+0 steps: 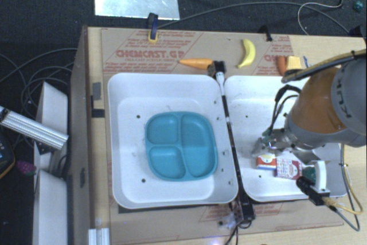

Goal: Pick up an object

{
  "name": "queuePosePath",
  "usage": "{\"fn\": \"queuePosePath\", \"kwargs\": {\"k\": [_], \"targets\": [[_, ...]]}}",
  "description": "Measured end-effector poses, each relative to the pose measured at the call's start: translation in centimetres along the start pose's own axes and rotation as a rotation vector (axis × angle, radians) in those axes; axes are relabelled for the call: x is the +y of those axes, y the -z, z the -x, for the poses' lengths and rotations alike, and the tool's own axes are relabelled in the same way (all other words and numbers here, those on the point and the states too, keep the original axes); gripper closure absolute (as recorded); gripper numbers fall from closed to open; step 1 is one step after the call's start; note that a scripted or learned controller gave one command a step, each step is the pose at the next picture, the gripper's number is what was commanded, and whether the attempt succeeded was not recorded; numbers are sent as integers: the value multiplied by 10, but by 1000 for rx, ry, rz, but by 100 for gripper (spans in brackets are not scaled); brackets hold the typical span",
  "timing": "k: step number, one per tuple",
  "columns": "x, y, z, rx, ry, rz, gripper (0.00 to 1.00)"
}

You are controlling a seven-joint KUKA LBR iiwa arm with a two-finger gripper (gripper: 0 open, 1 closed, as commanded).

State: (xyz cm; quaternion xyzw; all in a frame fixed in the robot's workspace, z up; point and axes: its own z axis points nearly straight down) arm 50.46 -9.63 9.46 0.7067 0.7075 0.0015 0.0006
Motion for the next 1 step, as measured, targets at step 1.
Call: {"fn": "queuePosePath", "kwargs": {"k": [1], "targets": [[40,90,-82,0,3,0,100]]}}
